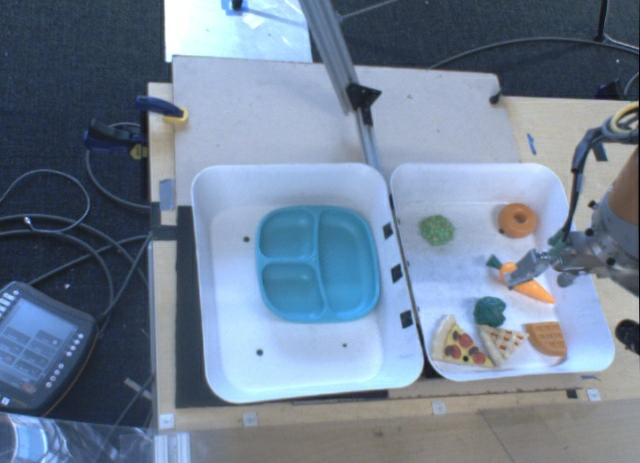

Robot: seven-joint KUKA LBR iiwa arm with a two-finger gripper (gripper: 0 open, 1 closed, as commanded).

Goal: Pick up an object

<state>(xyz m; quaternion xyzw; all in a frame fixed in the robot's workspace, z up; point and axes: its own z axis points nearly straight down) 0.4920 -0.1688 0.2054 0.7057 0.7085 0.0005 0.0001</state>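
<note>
Dark carpet surrounds the bench; left bin [215, 281] holds a blue divided plate [318, 262], right bin [470, 179] holds toy food. Gripper [535, 269] sits at the toy carrot [530, 284] near the bin's right wall; whether it is spread or closed cannot be told. Carrot likely light, rigid, smooth plastic, so grasp across the thick orange middle.

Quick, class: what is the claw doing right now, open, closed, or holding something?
Claw: down at the toy carrot in the right bin; open or closed cannot be told.
</note>
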